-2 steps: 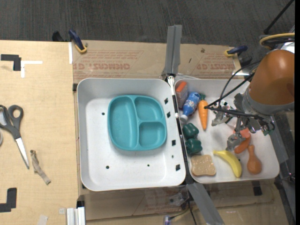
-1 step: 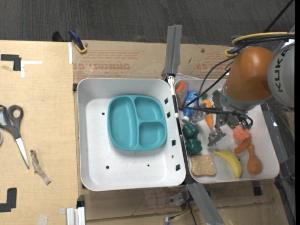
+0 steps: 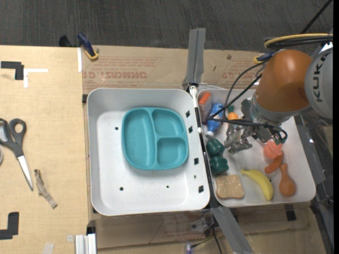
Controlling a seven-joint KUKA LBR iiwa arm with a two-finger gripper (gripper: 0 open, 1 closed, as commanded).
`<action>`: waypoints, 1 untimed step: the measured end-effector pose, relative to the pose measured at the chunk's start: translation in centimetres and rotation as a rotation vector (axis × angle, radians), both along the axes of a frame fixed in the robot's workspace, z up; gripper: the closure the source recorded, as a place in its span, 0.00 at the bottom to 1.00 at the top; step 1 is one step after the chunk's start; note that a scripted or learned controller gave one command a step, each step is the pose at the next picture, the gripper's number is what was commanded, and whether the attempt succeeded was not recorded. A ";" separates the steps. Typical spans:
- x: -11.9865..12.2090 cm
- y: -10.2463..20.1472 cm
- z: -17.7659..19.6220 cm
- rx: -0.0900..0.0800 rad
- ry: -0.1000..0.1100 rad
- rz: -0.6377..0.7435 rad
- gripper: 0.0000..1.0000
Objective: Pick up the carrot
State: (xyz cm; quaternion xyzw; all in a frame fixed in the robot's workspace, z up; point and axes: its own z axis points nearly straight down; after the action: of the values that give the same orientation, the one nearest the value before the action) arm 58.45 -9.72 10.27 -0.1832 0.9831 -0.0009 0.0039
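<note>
Cardboard-lined counter [image 3: 42, 157], two white bins: your end effector [image 3: 241, 139] hangs low over the right bin [image 3: 306, 157], fingers too tangled with cables to tell whether spread or pressed together. What reads as the carrot [image 3: 274, 165] lies just right of it, below a pink piece [image 3: 273, 150]. You are in the approach, by the look of it; next, shift right and drop. Banana [image 3: 259, 181], an orange pear-shaped piece [image 3: 286, 183] and green vegetables [image 3: 216, 155] crowd close.
</note>
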 end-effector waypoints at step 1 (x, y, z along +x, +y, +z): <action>0.0 0.0 0.0 0.000 0.000 0.000 0.00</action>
State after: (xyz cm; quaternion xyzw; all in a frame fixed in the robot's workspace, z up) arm 58.45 -9.72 10.27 -0.1830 0.9831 -0.0007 0.0039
